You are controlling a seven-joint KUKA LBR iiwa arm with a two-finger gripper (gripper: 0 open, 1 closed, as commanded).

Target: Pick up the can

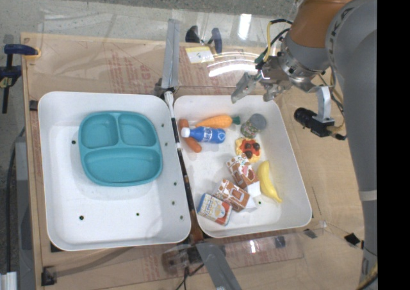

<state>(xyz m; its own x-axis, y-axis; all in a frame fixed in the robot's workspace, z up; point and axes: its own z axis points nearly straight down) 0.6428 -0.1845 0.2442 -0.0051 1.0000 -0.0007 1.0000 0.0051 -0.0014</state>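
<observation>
Overhead, the claw (pixel 255 88) hangs open above the can (pixel 254 125), label unreadable.

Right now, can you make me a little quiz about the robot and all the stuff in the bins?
1. True or false: the teal divided plate lies in the same bin as the can.
2. What touches the blue bottle? A) banana B) carrot C) plate
3. Fill in: the pincer hovers above the right bin's ____ edge.

Key: 1 false; 2 B; 3 far.
</observation>
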